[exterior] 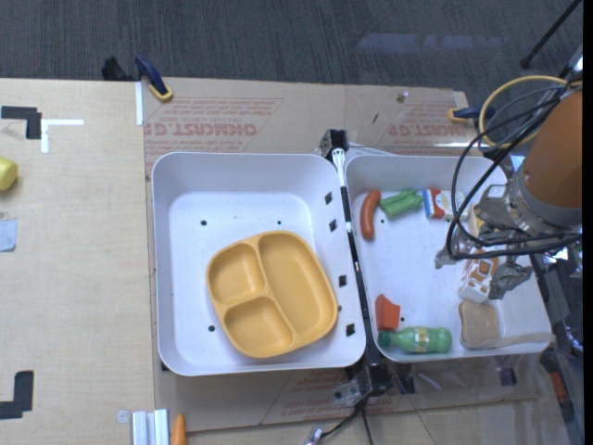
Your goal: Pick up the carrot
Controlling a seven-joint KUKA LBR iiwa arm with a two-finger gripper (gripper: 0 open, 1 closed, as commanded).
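The arm reaches in over the right bin [422, 170], its orange band and a tangle of black cables covering the wrist. The hand [496, 272] hangs low at that bin's far right side, over a small white packet [475, 281] — whether it touches the packet cannot be made out. The metal parts and cables blur together there, so I cannot tell if it is open or closed, and nothing is clearly seen in its grip.

The carrot [386, 312] seems to be the short orange-red piece well to the hand's left and a little nearer the camera, by the bin's left wall; it is small and its shape is hard to read. Just below it lies a green bottle [415, 340] on its side. Right below the hand sits a slice of bread [480, 325], its right edge partly hidden by the arm.

Farther left and up from the hand lie a red sausage [369, 213], a green vegetable [400, 203] and a small box [435, 202], half covered by cables.

Well to the left, the other bin [176, 193] holds a yellow divided plate [270, 292]. A yellow thing [6, 173] on the bench [74, 276] is cut off by the frame edge.
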